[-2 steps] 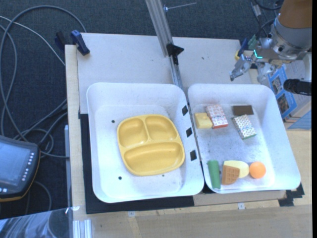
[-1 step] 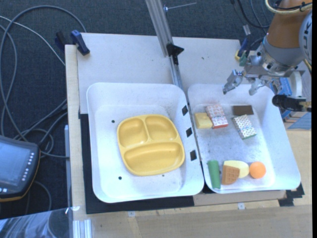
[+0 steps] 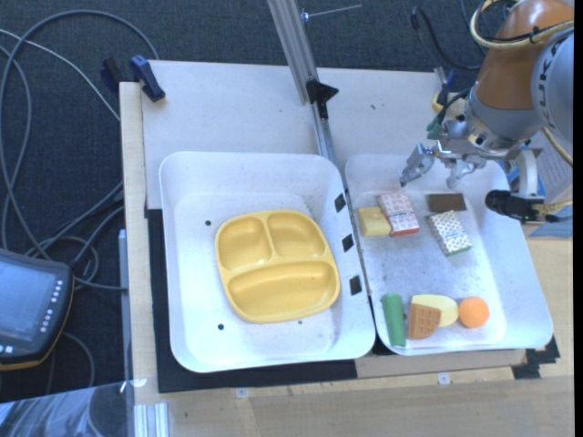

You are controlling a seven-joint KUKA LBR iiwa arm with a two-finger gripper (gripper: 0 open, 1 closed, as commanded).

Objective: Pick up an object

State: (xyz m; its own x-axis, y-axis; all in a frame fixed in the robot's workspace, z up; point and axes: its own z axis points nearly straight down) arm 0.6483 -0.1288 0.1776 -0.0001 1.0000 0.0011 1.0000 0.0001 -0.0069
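**Gripper above far end of right bin, nothing in its fingers**

Candidate objects all lie in the right bin [image 3: 533,285]. Far half: a pale yellow block [image 3: 373,221] touching a red-and-white patterned box [image 3: 399,214]; a small brown piece [image 3: 446,202] just above a second patterned box [image 3: 451,233]. Near edge: green cylinder [image 3: 393,320], waffle-like toy [image 3: 423,320] overlapping a yellow wedge [image 3: 443,309], orange ball [image 3: 473,312] just beside them.

Gripper [image 3: 441,166] sits over the bin's far rim, fingers spread apart, nothing between them. Nearest items: brown piece and first patterned box, both apart from the fingertips.

Left bin [image 3: 182,244] holds a yellow divided plate [image 3: 276,265], lying flat, near centre.

Arm enters from right, orange band above wrist.
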